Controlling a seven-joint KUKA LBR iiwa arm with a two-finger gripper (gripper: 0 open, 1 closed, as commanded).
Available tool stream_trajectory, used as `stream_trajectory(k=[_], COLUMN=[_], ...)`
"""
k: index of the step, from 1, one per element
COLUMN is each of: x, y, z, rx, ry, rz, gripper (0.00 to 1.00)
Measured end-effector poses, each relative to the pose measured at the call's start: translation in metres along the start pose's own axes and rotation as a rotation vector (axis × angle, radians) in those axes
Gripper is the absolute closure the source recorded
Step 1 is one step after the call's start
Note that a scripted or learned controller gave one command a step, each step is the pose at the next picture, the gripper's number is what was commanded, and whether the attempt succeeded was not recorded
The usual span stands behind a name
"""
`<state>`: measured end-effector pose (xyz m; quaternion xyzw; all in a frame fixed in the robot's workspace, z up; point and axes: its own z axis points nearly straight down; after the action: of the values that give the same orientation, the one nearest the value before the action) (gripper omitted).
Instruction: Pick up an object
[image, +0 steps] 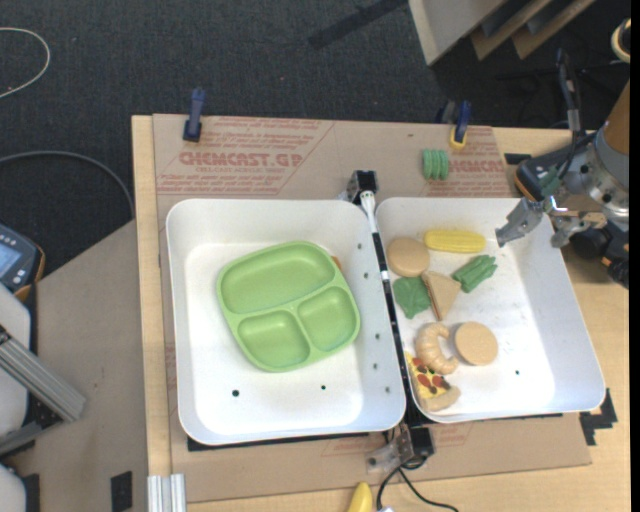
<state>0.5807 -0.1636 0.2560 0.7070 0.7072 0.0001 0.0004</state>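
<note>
The right bin (560, 340) holds several toy foods: a yellow corn cob (455, 240), a tan round bun (408, 257), a green pod (474, 271), a green leaf (411, 296), a tan wedge (442, 292), a shrimp (434, 346), a round cookie (476, 343) and a pizza slice (433, 386). My gripper (537, 228) hangs over the bin's far right corner, to the right of the corn. Its fingers (514, 226) stand open with nothing between them.
The left bin (200, 380) carries a green divided plate (289, 305). A green ridged toy (435, 164) lies on the board behind the right bin. Blue clamps (193, 113) pin the board's far edge. Cables and a clip sit at the front edge (400, 455).
</note>
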Motion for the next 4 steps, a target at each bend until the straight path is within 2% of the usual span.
stream_trajectory(k=[1, 2, 3, 4], x=[0.027, 0.069, 0.068, 0.099], y=[-0.072, -0.093, -0.093, -0.041], z=[0.134, 0.169, 0.159, 0.066], rx=[0.011, -0.013, -0.011, -0.011], ry=[0.005, -0.01, -0.008, -0.001], rz=[0.001, 0.004, 0.006, -0.005], gripper=[0.0, 0.0, 1.0, 1.0])
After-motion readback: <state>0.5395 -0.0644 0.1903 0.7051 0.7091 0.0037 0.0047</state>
